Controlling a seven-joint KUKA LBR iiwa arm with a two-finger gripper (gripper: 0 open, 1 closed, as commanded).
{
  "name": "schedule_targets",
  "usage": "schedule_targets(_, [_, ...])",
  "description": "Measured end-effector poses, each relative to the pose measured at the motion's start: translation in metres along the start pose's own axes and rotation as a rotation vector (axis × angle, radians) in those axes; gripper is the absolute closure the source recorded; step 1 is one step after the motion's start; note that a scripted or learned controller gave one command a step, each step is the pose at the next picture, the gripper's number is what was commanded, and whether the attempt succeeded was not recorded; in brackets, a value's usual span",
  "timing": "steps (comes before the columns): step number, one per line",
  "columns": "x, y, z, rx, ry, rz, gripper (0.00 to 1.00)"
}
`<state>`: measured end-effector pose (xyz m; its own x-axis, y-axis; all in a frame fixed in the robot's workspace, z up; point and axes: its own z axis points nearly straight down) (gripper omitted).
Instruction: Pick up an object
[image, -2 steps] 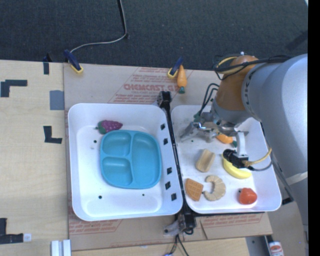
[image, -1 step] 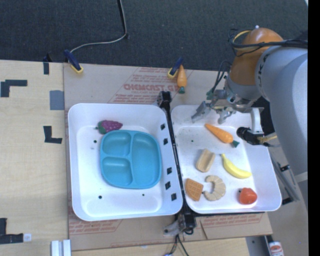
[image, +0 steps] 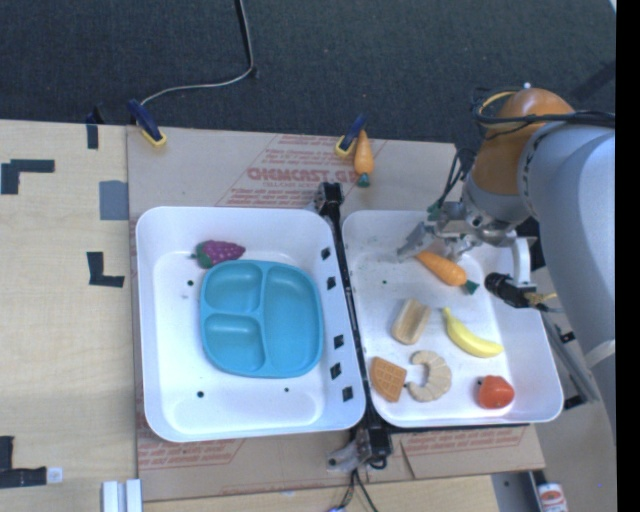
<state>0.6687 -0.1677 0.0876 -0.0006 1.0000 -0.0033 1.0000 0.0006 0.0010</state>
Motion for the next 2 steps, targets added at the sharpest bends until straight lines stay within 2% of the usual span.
schedule_targets(1, [0.000, 0.000, -0.010, 0.000, -0.001, -0.001, 1.00])
schedule_targets(2, [0.093, 0.001, -0.099, -0.002, 0.005, -0.004, 1.00])
